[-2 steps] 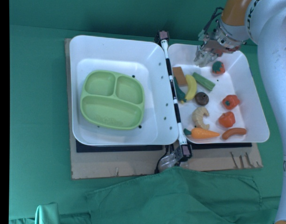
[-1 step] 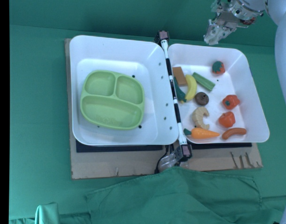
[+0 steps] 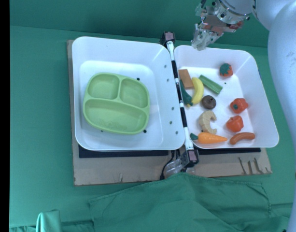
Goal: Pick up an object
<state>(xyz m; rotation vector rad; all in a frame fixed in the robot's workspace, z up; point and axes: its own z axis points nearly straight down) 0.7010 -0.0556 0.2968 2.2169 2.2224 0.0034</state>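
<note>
Gripper (image 3: 202,41) hovers above the far rim of the right bin (image 3: 263,100), near its far-left corner, not touching any item; can't tell if it's spread or clenched, nothing visibly gripped. All pick candidates sit in the right bin: banana (image 3: 198,90) near the left wall with a green stick (image 3: 210,84) just beside it, brown round piece (image 3: 208,102) mid-bin, carrot (image 3: 211,138) and sausage (image 3: 242,137) along the near wall, red peppers (image 3: 238,105) right of center. Left bin (image 3: 90,52) carries a green divided plate (image 3: 117,103).
</note>
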